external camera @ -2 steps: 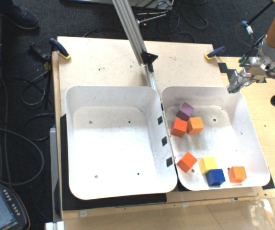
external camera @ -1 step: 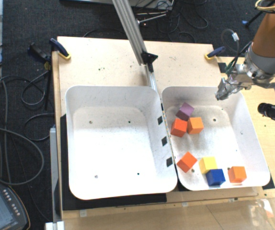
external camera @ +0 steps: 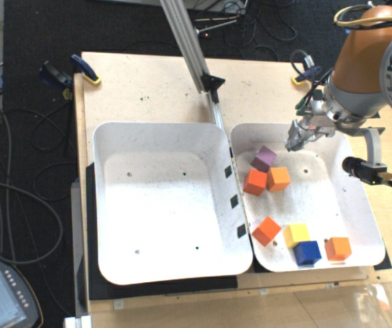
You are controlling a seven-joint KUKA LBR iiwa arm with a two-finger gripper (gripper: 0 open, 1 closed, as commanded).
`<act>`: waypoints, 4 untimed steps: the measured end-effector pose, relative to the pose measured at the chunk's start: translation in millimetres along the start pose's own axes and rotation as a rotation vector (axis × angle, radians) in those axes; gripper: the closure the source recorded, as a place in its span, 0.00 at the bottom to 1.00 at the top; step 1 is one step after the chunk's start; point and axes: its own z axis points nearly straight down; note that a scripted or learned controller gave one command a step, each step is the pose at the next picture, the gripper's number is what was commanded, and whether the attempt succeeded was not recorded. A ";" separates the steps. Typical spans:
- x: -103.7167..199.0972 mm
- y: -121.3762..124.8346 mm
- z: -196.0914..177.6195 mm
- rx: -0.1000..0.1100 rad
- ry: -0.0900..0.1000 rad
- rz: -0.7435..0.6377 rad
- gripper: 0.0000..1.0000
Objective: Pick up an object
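Note:
The right bin (external camera: 360,210) holds several small blocks. A purple block (external camera: 265,158), an orange-red block (external camera: 255,182) and an orange block (external camera: 278,178) cluster near its far left. Toward the front lie another orange-red block (external camera: 266,229), a yellow block (external camera: 296,234), a blue block (external camera: 307,252) and an orange block (external camera: 338,248). My gripper (external camera: 297,142) hangs over the bin's far part, just right of the purple block, pointing down. Nothing shows between its fingers.
The left bin (external camera: 107,183) stands beside the right one, sharing a dividing rim. A slanted metal bar (external camera: 186,39) runs from the top down to the bins' junction. Clamps sit at the bench's far corners (external camera: 87,70).

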 end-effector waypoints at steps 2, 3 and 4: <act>103.9 -33.6 13.6 0.001 0.000 0.000 1.00; 155.6 -53.0 -5.8 -0.002 0.001 -0.002 1.00; 202.9 -78.4 -16.8 -0.001 0.001 -0.001 1.00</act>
